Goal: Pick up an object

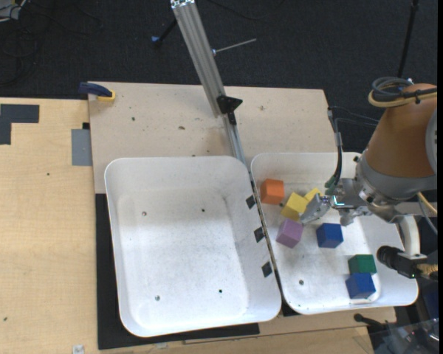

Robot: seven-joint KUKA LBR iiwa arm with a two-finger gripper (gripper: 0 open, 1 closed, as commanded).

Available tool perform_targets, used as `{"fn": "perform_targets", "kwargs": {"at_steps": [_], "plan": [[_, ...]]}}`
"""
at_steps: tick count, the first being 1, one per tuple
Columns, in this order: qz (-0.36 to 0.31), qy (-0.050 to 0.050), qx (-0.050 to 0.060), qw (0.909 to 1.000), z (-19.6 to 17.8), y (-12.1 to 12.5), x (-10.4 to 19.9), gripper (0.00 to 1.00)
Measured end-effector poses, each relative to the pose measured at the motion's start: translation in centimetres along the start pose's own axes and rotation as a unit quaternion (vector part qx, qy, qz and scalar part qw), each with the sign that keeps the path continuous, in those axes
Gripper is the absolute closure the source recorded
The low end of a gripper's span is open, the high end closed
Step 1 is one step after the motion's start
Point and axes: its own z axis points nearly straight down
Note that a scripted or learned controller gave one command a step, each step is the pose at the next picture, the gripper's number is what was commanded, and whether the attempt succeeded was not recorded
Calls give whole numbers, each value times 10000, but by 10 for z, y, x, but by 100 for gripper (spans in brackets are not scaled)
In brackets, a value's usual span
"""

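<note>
On the desk point(170, 116), the right shallow white plastic bin point(399, 290) holds six small cubes: orange point(272, 191), yellow point(295, 204), purple point(289, 233), blue point(329, 235), green point(363, 262) and a second blue one point(360, 285). The gripper point(323, 202) sits low in this bin, touching the yellow cube's right side; whether it is open or closed cannot be told. No writing is legible. The left white bin point(118, 198) lies beside it.
</note>
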Motion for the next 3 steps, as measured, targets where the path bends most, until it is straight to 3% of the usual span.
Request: {"fn": "perform_targets", "kwargs": {"at_steps": [1, 2, 3], "plan": [[25, -5, -25, 10000, -2, 1, -2, 0], [11, -2, 1, 10000, 42, 3, -4, 0], [10, -23, -126, 9999, 83, 9, -4, 0]]}}
